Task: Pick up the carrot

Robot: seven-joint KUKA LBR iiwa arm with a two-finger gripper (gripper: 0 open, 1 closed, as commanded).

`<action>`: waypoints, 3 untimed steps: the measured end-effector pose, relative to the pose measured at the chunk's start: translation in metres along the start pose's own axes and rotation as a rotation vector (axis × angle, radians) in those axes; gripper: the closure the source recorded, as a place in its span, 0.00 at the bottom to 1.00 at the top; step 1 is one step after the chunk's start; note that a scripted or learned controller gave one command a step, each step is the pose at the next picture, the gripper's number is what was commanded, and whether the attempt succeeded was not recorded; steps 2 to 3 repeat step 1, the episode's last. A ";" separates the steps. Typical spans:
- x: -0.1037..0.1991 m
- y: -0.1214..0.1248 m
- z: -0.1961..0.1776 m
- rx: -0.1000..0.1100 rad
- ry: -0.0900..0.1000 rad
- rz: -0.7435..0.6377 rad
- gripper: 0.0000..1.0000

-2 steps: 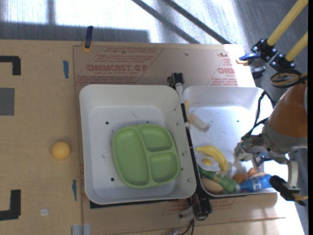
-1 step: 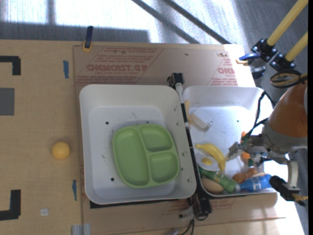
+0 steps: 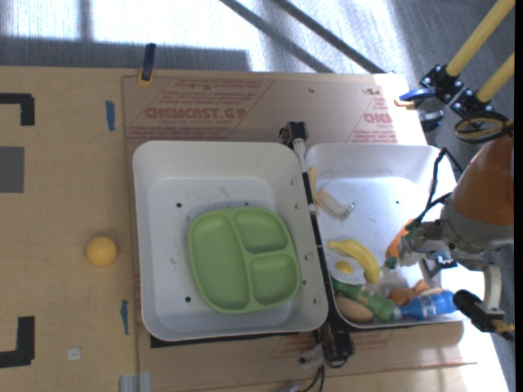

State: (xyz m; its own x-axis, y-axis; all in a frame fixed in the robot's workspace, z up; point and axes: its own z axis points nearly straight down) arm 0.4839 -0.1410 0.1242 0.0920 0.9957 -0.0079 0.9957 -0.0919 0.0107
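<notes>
Since the arm [image 3: 490, 194] comes in from the frame's right, the work falls to the right bin [image 3: 372, 166], and the bench [image 3: 57, 219] w/ its cardboard sheet simply carries both bins side by side at centre frame. The left bin [image 3: 159, 219] holds just a green divided plate [image 3: 243, 258], lying flat and well apart from the action, prob. a drop spot, not part of this step. Low at the right bin's right side sits the gripper [image 3: 418, 250], at mid-right of frame; whether it's open or closed I can't tell, as the wrist hides it. Toy food crowds that bin's lower edge: a blue bottle [image 3: 426, 305], a banana [image 3: 356, 256], a green piece & a bread-like piece touching each other. What looks like the carrot [image 3: 398, 242], a slim orange bit w/ a green end, lies just at the gripper's left edge, touching or nearly so; held or merely beside, can't say. A yellow ball [image 3: 101, 251] sits alone at far left, off the bins.
</notes>
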 end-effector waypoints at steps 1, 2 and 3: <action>0.000 0.000 0.000 0.001 0.000 0.001 0.00; 0.000 0.000 0.000 0.001 0.000 0.001 0.00; 0.000 0.000 0.000 0.001 0.000 0.001 0.00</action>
